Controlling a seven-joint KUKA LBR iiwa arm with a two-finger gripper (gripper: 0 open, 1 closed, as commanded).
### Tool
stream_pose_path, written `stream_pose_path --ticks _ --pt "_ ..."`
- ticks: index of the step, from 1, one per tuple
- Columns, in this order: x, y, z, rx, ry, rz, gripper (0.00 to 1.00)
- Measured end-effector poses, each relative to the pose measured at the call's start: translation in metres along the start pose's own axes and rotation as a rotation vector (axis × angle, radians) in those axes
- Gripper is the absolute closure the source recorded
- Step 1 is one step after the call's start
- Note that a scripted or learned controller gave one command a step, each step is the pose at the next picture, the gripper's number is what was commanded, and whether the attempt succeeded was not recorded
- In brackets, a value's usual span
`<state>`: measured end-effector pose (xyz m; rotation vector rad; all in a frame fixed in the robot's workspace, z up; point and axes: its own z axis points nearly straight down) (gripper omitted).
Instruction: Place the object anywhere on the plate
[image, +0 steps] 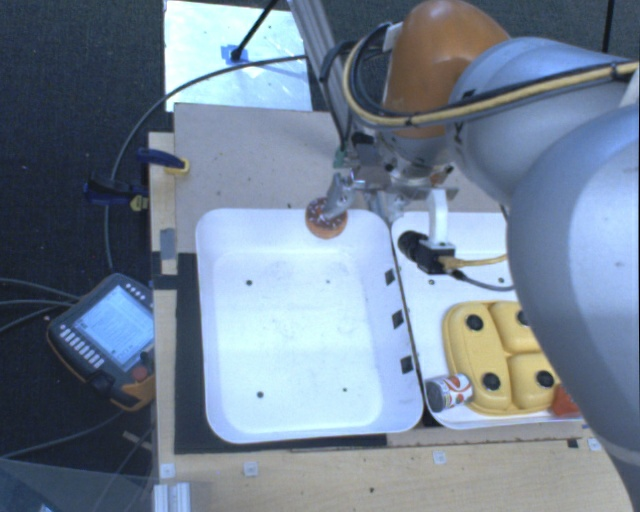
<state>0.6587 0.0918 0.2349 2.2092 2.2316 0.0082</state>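
Nearest the lens: grey arm (570, 200), bulking over the right side, orange band (430, 60) far up behind it.

Pincer (345, 200) sits low at the far rim of the left bin (215, 330). Open or closed: cannot tell, the tip is too small and crowded. Doughnut (326, 218), orange-brown with speckled topping, is right at the pincer's tip on that far rim, touching it as seen from here.

Right bin (480, 235): yellow plate (500, 350), moulded into compartments, four dark dots on it, part hidden under the arm. Doughnut and plate are well apart. One small can (448, 392) lies on its side at the plate's near-left corner; red and white label, writing unreadable. An orange-red scrap (565, 400) shows at the plate's near-right, mostly hidden.

Count: two bins, one doughnut, one plate, one can. Four dark dots on the left bin's floor; three black tabs (397, 318) along the rim between the bins.

Surface: brown board bench (250, 150), dark carpet (70, 100) around it. Two clamps (160, 160) on the far-left edge. Hand controller (105, 335) on the floor to the left, screen lit, text too small to read.
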Motion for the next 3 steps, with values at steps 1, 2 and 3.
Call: stream_pose_path --ticks 1,2,3 --pt "0.0321 0.0002 0.0148 0.004 -0.002 0.002 1.0" --pt "0.0222 0.0059 0.0095 0.002 -0.003 0.008 1.0" --pt "0.0227 0.0057 0.0097 0.002 -0.003 0.006 0.0"
